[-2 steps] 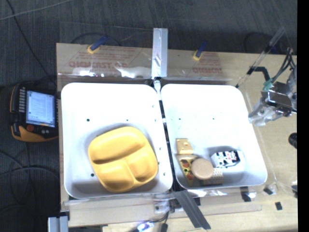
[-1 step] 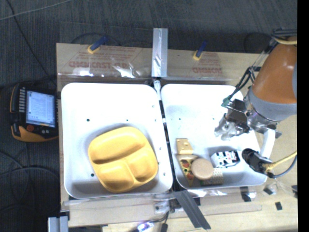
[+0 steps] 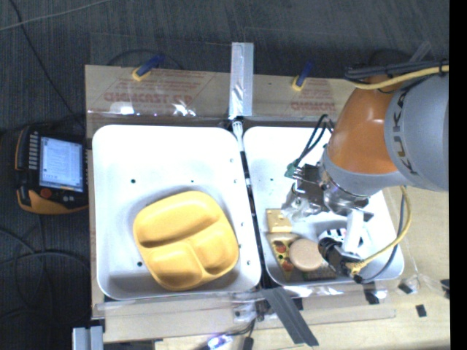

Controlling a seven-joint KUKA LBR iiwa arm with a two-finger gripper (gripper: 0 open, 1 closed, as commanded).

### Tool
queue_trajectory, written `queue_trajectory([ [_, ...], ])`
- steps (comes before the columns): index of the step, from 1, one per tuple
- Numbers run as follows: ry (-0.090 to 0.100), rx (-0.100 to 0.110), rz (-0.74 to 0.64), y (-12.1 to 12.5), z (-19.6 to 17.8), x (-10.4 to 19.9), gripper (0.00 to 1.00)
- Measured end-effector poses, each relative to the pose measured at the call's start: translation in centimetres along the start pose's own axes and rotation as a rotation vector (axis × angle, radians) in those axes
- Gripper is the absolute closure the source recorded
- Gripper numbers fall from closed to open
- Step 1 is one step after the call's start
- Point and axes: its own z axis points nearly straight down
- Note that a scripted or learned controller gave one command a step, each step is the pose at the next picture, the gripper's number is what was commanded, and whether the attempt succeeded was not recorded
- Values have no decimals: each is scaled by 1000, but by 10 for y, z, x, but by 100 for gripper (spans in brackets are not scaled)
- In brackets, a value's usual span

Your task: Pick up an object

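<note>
I see the gripper (image 3: 315,211) low in the right bin (image 3: 257,195), just above a tan disc (image 3: 303,254); I cannot tell its state. A yellow divided tray (image 3: 186,238) sits in the left bin (image 3: 117,159).

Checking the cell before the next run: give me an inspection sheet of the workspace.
Surface: two white bins, left and right, side by side on the bench.
Job's things: yellow tray in left bin; small items crowded in right bin's near corner.
Clutter: nothing seen.
Hand: hand low in right bin by the items; fingers hidden.
Cables: yellow cable loops off the wrist.
Surroundings: pendant on the floor, left.
</note>
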Motion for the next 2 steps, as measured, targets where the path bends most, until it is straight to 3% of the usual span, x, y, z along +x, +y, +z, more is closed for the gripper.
queue_trajectory([
  [1,-1,-3,-115,4,-14,-12,100],
  [2,1,1,-207,45,101,-65,100],
])
